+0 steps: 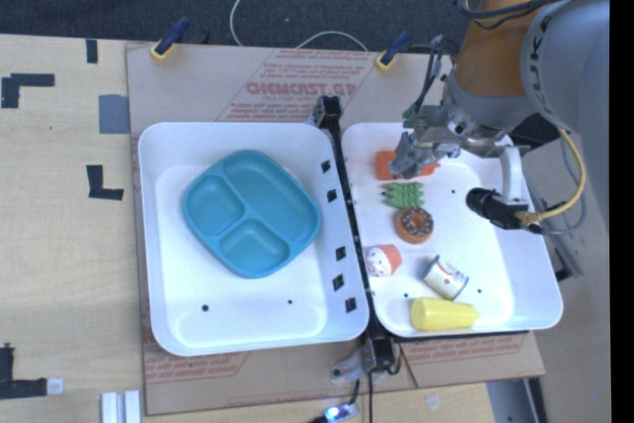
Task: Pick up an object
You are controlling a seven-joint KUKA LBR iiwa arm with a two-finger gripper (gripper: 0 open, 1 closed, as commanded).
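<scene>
My gripper (409, 162) hangs over the back of the right bin (515, 264), directly above an orange piece (386, 164) that pokes out on both sides of it. Just in front of it lies a green leafy toy (403, 195). Nearer the front sit a brown doughnut-like disc (414, 225), an orange-and-white small toy (381, 260), a white can (447, 277) and a yellow oblong piece (443, 314). Nothing visibly sits between the fingers.
The left bin (163, 175) bears a blue divided plate (252, 211). A black divider with clips (340, 203) runs between the bins. A black cylinder with cable (495, 207) juts over the right bin's right side. Yellow and blue clamps (169, 38) hold the cardboard at the back.
</scene>
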